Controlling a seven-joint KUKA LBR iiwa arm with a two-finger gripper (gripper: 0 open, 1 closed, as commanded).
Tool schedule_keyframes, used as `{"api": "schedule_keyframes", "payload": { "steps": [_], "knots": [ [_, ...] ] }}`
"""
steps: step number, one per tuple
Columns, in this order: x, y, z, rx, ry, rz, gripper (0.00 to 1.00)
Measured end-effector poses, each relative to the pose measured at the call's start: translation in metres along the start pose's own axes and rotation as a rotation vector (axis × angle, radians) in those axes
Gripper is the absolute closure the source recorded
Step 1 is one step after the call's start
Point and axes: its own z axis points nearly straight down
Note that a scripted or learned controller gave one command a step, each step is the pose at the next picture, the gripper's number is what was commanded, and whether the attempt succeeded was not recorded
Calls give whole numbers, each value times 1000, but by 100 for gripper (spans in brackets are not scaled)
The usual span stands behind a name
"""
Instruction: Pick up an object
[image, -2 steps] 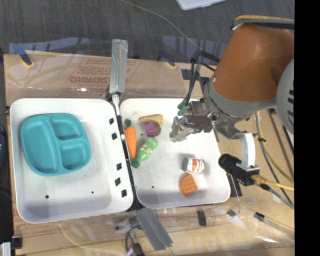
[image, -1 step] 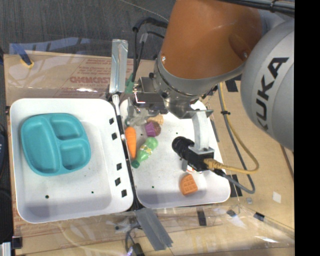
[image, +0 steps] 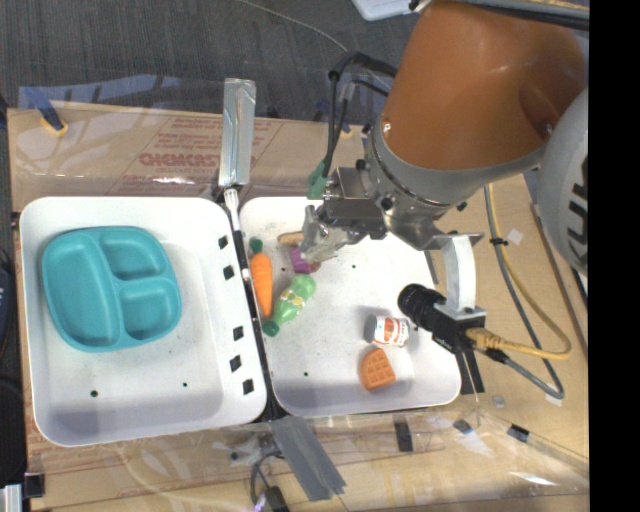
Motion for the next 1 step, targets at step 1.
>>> {"api": "schedule_keyframes", "payload": {
  "steps": [1],
  "knots": [
    [-62, 0, 26, -1, -1, 1, 100]
  ]
}}
